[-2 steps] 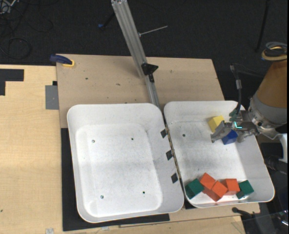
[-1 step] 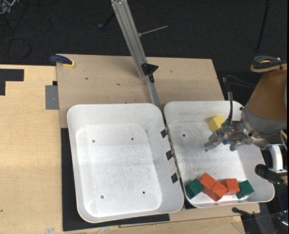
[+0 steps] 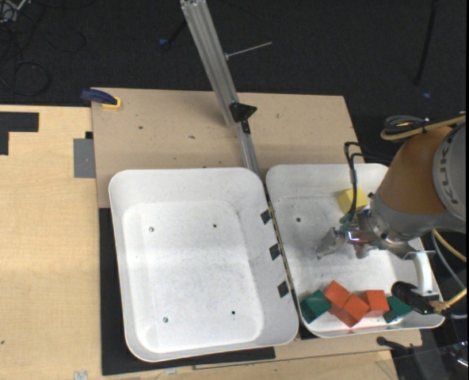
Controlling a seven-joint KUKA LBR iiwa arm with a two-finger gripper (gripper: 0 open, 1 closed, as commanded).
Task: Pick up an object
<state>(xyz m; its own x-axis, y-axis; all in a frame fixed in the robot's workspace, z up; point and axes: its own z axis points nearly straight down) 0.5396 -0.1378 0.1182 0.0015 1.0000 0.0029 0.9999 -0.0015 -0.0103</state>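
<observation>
While the arm reaches in from the right, the gripper (image 3: 335, 242) sits low over the middle of the right bin (image 3: 298, 192), fingers pointing left; honestly can't tell if they're open or closed, and I can't make out anything between them. A yellow block (image 3: 351, 200) sits just behind it, near the wrist. Down along the bin's front edge there's a cluster of orange blocks (image 3: 352, 302) and green blocks (image 3: 315, 304) packed together. The left bin (image 3: 131, 187) has loads of open floor on the desk (image 3: 171, 129).
</observation>
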